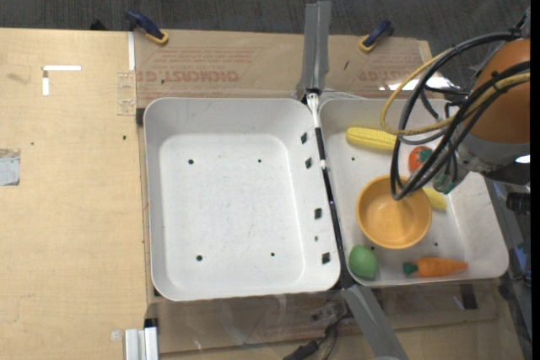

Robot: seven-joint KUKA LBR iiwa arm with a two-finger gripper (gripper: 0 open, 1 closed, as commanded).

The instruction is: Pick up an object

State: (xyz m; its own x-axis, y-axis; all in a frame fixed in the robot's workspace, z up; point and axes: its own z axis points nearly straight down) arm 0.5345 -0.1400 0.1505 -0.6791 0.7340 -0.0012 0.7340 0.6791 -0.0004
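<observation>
While my claw [413, 181] hangs over the bowl [392, 222], cables hide it, so I cannot tell its spread. It looks like light, stiff, slick plastic; I would pinch its rim.

Inspector A: Arm [506, 110] casing?
Inspector B: Rounded orange band above a grey section, surface glossy.
Inspector A: Cabling?
Inspector B: Several black cables [439, 131] and 1 yellow cable [390, 110] looped loosely outside the arm. Markings and screws too small to make out.
</observation>
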